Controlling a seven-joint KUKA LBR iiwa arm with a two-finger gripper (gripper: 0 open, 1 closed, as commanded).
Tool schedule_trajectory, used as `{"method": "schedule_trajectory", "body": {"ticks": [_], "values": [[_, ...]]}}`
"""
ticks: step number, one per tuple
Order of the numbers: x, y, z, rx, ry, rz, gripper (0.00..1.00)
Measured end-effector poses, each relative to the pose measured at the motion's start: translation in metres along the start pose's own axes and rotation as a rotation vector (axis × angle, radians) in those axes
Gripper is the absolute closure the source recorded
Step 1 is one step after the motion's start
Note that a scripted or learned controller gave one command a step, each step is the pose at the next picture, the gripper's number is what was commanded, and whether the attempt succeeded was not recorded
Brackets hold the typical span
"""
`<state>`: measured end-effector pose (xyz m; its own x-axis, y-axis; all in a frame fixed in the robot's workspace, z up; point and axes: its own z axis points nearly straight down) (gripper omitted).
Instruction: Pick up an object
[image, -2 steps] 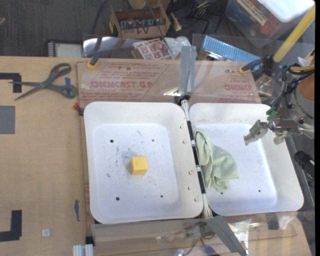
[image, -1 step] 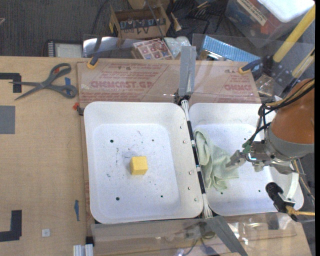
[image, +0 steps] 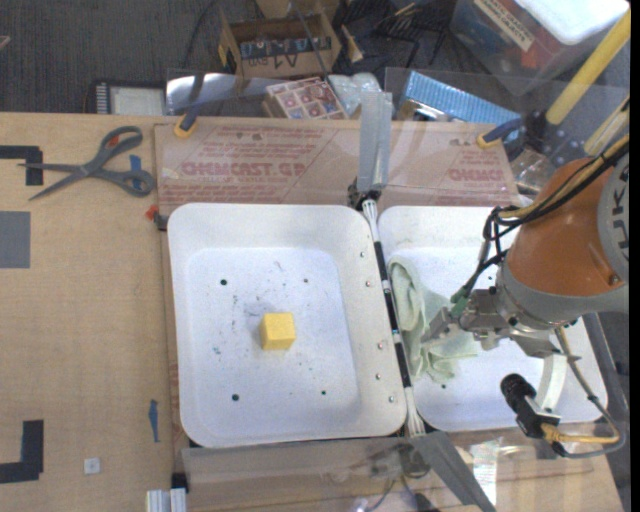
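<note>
On the wooden bench (image: 80, 350) left of the bins, a pair of grey-handled scissors with one red loop (image: 98, 168) lies near the far edge, well apart from both bins.

The left shallow white bin (image: 195, 400) has wide bare floor on all sides of its single item: a small yellow cube, seemingly foam (image: 279, 331), sitting slightly below the middle of the floor and well clear of every wall.

The right shallow white bin (image: 440, 240) meets the left bin along a shared middle rim. A crumpled pale green cloth (image: 418, 320) lies against that bin's left wall, beside the rim.

The two-finger gripper (image: 462, 325) of the grey and orange arm hangs over the right bin, at the cloth's right edge. Whether its fingers are apart or closed cannot be told, nor whether it touches the cloth.
</note>
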<state>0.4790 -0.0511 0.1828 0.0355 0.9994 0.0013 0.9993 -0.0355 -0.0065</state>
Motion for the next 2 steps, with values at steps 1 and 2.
{"method": "schedule_trajectory", "body": {"ticks": [1,2], "values": [[-0.011,0.008,0.000,-0.005,-0.003,-0.217,0.00],[0.021,0.000,0.000,-0.001,0.000,-0.276,0.00]]}}
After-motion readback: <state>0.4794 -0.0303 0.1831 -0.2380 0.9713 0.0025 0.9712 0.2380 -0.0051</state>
